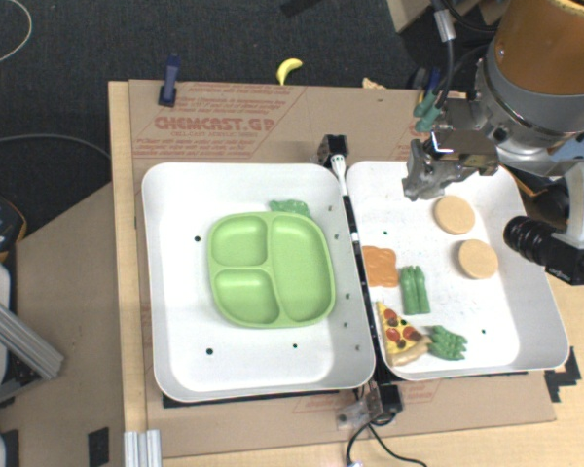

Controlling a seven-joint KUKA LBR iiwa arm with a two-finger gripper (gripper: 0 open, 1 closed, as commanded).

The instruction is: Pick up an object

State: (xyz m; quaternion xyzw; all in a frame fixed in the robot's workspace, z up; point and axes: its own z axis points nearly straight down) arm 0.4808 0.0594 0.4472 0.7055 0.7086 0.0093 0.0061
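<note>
My gripper [426, 185] hangs over the far part of the right bin [526, 353], just beside the nearer of two round tan cookies [456, 214]; whether it is spread or closed I cannot tell, and nothing shows in its hold. The second cookie [478, 259] lies closer to the front. Toward the bin's left side sit an orange slab [379, 265], a green asparagus bundle [414, 290], a pizza slice [402, 333] and a green leafy piece [447, 342]. The left bin [170, 261] bears a green divided plate [271, 269]. The cardboard [214, 123] behind reads "CHEMCAST", in red.
</note>
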